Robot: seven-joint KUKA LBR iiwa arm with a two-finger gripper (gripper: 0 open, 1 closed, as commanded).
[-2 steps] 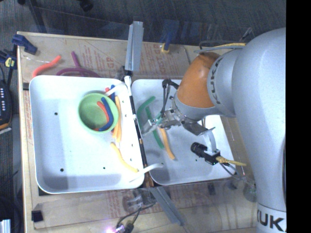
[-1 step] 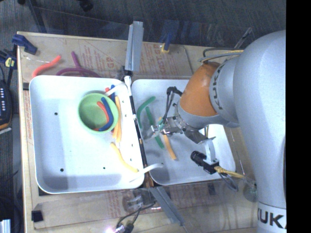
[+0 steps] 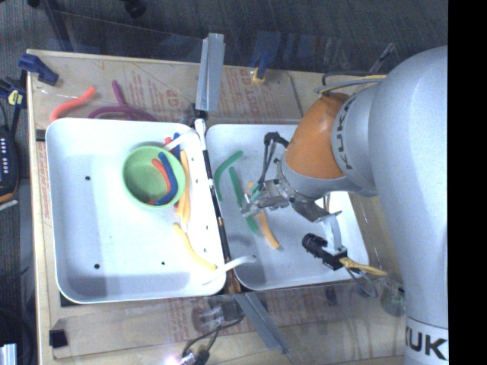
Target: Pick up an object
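My gripper (image 3: 254, 202) hangs low in the right bin (image 3: 304, 276), near its left side, under the orange wrist band. It sits right over the upper end of a yellow-orange stick (image 3: 268, 233) and the lower end of a green strip (image 3: 237, 187). A second, curved green strip (image 3: 225, 166) lies just left of it. I see nothing clearly lifted off the bin floor.
The left bin (image 3: 91, 242) holds a green bowl (image 3: 154, 176) with red and blue pieces inside, and yellow sticks (image 3: 192, 249) along its right wall. A white piece (image 3: 236, 262) bridges the divider. A black part (image 3: 319, 251) of the arm hangs over the right bin.
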